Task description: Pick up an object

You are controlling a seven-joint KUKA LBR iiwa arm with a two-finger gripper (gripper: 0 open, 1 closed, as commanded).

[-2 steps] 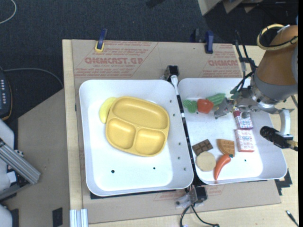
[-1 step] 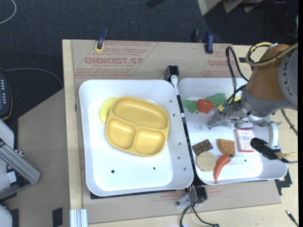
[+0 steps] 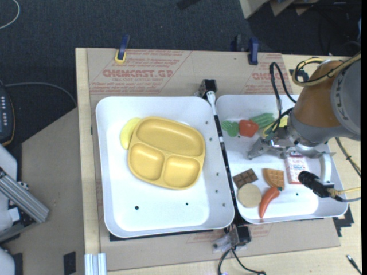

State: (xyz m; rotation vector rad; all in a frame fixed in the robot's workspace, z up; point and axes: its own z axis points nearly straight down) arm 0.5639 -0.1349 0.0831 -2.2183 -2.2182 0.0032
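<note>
Brown cardboard covers the desk (image 3: 172, 67), printed with faded red lettering and held by a yellow clamp (image 3: 121, 55) and a blue clamp (image 3: 253, 50) along its far edge. Two shallow white bins sit on it side by side, their inner rims touching. The left bin (image 3: 114, 199) holds a yellow divided plate (image 3: 165, 152) with three compartments, lying toward the far half, so the near part of that bin's floor is open. A paler yellow piece (image 3: 127, 132) peeks out from under the plate's left edge; most of it is hidden.

The right bin (image 3: 298, 211) is partly covered by the grey arm (image 3: 330, 105), whose orange band and cabling block the bin's far right corner. The gripper (image 3: 269, 146) reaches down into the middle of this bin; whether its fingers are apart or together cannot be told, since they blur into the metal around them.

Toy food lies around it. A green leafy piece (image 3: 261, 121) and a red tomato-like piece (image 3: 248, 128) sit just beyond the gripper, touching each other. Nearer the front edge are an orange waffle-like piece (image 3: 274, 177), a brown chocolate square (image 3: 245, 177), a round beige biscuit (image 3: 249, 195) and a red-orange chilli (image 3: 268, 200), close together. A white card with red print (image 3: 296, 168) lies partly under the wrist.
</note>
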